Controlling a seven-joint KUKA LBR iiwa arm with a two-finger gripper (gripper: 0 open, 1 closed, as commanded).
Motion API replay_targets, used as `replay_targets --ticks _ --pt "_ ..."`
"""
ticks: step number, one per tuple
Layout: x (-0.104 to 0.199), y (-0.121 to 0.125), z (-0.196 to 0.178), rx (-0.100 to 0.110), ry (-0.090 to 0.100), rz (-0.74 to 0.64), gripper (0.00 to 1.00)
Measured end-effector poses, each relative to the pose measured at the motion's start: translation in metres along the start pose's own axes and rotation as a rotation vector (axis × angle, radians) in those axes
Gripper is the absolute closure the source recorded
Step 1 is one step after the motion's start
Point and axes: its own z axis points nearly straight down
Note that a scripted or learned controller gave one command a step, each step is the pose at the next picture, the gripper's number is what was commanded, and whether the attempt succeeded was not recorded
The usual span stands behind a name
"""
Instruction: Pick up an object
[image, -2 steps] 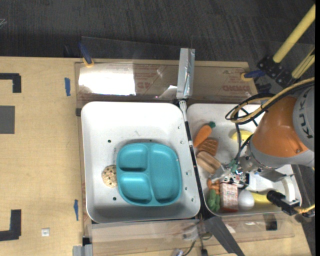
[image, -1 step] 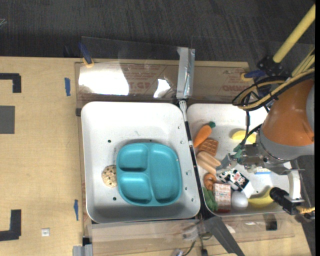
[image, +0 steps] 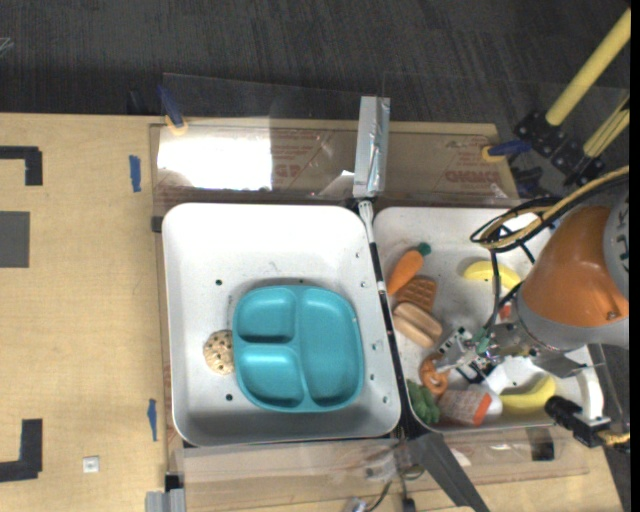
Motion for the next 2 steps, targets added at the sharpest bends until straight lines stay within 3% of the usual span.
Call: replay_targets --ticks 1,2 --pt "0.002 0.032 0.001 -0.001 -0.002 -0.469 0.00" --pt "0.048 0.054 -0.099 -0.002 0.002 -0.476 0.00"
